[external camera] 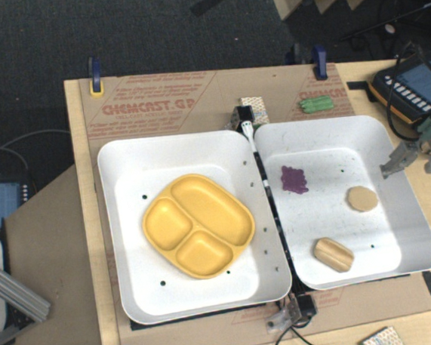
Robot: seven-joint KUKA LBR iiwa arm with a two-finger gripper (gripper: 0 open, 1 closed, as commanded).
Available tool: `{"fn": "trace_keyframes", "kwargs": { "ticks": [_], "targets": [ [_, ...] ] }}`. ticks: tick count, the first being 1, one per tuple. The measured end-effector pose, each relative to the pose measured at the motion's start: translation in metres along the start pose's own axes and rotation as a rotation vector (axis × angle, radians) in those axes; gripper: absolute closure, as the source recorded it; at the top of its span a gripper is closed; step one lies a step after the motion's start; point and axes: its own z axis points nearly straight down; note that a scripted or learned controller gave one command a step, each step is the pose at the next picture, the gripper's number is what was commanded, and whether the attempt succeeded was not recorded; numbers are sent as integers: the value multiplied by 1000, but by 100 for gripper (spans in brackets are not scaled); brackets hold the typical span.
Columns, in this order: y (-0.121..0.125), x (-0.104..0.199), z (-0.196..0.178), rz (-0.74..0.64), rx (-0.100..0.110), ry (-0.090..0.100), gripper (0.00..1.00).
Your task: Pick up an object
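We see a yellow 3-compartment plate [198, 225] in the left bin [121, 215]. Right of that plate, the right bin [403, 233] holds a purple scrap [293, 179], a tan wooden cylinder [334, 254] and a tan disc [362, 198]. Farthest right of the plate, the gripper [411, 153] hovers at the bin's rim, whether clenched we cannot tell.

You can read red print on the brown board [156, 105] under the bins, well to the left of the gripper [409, 153] and farther back: the large line looks like "CHEMCAST GP". The smaller red lines above and below it, and the repeats near the green thing, are too blurred to read.
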Motion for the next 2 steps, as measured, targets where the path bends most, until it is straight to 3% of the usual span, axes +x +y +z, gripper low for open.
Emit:
{"fn": "trace_keyframes", "kwargs": {
  "ticks": [1, 2],
  "targets": [
    [37, 13, 118, -3, 10, 5, 0],
    [52, -20, 194, -3, 1, 14, 0]
  ]
}}
